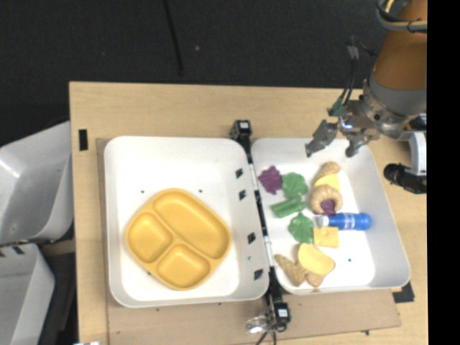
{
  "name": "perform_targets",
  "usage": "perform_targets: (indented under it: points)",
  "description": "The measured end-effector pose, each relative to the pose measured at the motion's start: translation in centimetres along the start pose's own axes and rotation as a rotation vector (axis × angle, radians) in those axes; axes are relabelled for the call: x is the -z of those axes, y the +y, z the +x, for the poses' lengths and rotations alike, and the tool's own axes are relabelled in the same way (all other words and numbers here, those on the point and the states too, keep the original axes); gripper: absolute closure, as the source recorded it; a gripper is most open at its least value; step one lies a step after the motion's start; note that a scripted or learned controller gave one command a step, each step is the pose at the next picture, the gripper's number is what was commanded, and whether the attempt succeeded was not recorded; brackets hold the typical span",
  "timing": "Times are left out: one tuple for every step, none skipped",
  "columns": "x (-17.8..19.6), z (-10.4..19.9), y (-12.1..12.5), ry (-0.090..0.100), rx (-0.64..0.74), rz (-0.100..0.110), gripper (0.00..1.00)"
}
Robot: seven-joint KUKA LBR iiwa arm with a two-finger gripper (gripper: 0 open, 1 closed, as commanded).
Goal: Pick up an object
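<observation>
Claw (338,141) open, empty, above right bin's (384,254) toy pile (314,218).

A pale wooden bench top (180,110) fills the middle of the frame. Behind it, across the top, lies dark black flooring (180,27). White moulded shapes (32,185) sit at the left edge.

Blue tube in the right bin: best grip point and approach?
Grip the blue tube mid-barrel, from above, fingers across its short axis. It lies flat and left-right; the far side looks free, but the yellow block crowds its near left end, so stay nearer the right end.
</observation>
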State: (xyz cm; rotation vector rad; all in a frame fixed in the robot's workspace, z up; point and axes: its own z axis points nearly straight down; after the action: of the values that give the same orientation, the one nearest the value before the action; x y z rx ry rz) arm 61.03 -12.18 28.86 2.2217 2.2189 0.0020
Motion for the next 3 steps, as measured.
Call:
perform_targets:
  points:
    - [-14.0,-3.6,-5.7,0.002,-0.004,0.017,0.00]
    - [-18.6,-3.6,-12.0,-0.003,0.000,-0.007,0.00]
    - [-18.7,2.4,-12.0,0.002,0.007,0.000,0.00]
